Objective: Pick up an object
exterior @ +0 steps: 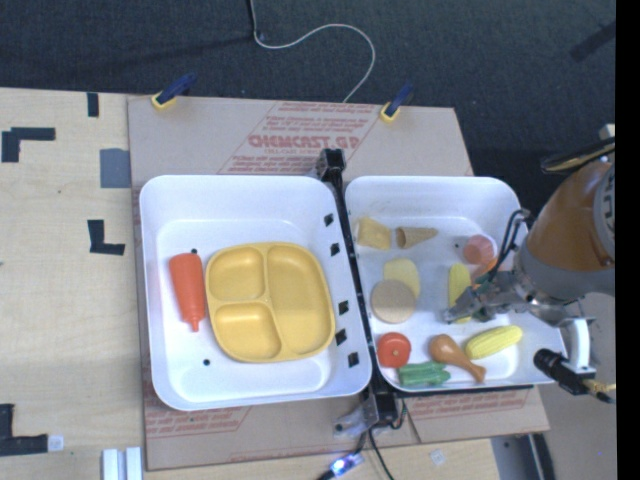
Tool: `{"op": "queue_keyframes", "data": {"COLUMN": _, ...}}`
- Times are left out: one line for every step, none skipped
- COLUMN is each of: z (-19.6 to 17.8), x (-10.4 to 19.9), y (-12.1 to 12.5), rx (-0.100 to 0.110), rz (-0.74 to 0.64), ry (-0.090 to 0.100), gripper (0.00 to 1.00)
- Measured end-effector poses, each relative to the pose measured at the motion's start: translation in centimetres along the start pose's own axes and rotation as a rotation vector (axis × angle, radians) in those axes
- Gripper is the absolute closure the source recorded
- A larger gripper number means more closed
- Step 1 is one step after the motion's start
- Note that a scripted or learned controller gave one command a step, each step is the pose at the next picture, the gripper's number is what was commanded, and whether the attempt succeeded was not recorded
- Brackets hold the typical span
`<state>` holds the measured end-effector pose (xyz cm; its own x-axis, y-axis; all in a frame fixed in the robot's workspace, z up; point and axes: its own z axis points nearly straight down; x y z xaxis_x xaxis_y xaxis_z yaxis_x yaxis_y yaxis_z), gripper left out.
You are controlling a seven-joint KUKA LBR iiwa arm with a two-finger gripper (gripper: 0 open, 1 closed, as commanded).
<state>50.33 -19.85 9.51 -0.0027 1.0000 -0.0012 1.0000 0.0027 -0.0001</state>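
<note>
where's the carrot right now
The carrot lies in the left bin, against its left side, just left of the yellow divided plate.

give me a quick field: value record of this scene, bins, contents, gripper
left bin: yellow divided plate, orange carrot beside its left edge
right bin: toy foods, among them tomato, drumstick, corn cob, green pepper, round bun
gripper: low in right bin, just above corn cob
grasp: cannot tell
</note>
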Motion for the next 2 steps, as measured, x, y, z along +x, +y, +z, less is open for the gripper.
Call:
{"op": "queue_keyframes", "data": {"z": -4.5, "x": -0.4, "y": 0.6, "rx": -0.001, "rz": 0.0, "ry": 0.002, "gripper": 1.0}}
{"op": "queue_keyframes", "data": {"z": -9.2, "x": -0.2, "y": -0.2, "rx": -0.002, "rz": 0.002, "ry": 0.0, "gripper": 1.0}}
